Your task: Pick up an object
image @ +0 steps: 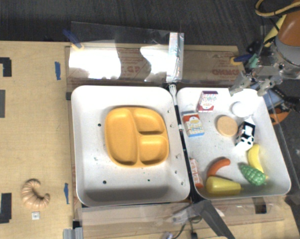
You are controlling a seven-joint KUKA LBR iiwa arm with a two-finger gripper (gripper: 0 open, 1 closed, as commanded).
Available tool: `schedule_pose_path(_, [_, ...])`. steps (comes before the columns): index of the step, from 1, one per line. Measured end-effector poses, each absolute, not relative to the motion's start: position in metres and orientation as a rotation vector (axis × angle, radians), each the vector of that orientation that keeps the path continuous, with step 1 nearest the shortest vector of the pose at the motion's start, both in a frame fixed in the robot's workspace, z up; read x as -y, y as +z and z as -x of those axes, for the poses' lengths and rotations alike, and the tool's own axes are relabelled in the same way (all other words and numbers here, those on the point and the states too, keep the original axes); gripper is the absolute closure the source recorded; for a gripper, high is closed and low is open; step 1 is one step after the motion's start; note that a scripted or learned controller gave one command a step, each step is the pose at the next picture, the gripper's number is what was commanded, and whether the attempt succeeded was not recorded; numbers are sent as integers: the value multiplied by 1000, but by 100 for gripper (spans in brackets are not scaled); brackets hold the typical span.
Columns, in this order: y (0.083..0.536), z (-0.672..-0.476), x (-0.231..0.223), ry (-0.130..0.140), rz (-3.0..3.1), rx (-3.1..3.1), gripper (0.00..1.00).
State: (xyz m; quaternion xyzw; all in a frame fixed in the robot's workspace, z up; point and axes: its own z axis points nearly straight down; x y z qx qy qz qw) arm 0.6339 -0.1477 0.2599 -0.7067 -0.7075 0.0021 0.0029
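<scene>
Yellow tray [136, 136] fills left bin [85, 103]; right bin [277, 156] holds perhaps eight toys.

Left bin [85, 133]: one yellow divided plate [136, 135], centred. Right bin [274, 148]: two small cartons [207, 101] near its far left corner, tan disc [226, 126], black-and-white cow [245, 135], banana [255, 158], green piece [253, 175], orange sausage [218, 166], yellow pepper [221, 185] at the near edge. Hand [259, 81] above the bin's far right corner. Croissant [35, 193] on the tabletop [25, 133], near left corner.
</scene>
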Motion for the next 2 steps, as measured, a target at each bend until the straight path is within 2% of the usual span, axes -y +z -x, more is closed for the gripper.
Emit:
schedule_pose_path(1, [278,-667,156,5,2152,2287,0])
schedule_pose_path(2, [139,-600,199,17,2242,2179,0])
